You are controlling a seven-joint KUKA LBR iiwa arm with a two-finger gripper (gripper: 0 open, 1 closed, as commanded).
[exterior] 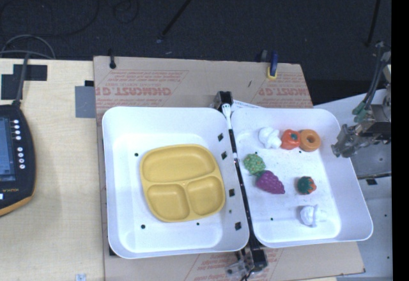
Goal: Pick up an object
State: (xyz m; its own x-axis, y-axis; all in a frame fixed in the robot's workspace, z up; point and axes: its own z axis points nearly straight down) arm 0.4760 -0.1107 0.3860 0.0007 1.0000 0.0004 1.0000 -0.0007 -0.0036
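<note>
The right white bin (348, 209) holds several toy foods. A white piece (270, 138), a red-orange tomato (291, 139) and an orange donut (310, 140) lie in a row at its far side. Green broccoli (254, 163) and purple grapes (270, 182) lie near the divider. A red and green strawberry (305, 185) and another white piece (309, 215) sit nearer the front. My gripper (344, 144) hangs at the bin's right rim, to the right of the donut and apart from every object. It is small and dark against the background.
The left white bin (121, 209) carries a yellow divided plate (182, 182). Both bins rest on a cardboard sheet (192, 85). A black handheld pendant (13, 158) lies on the wooden bench at the far left. Cables trail across the dark floor behind.
</note>
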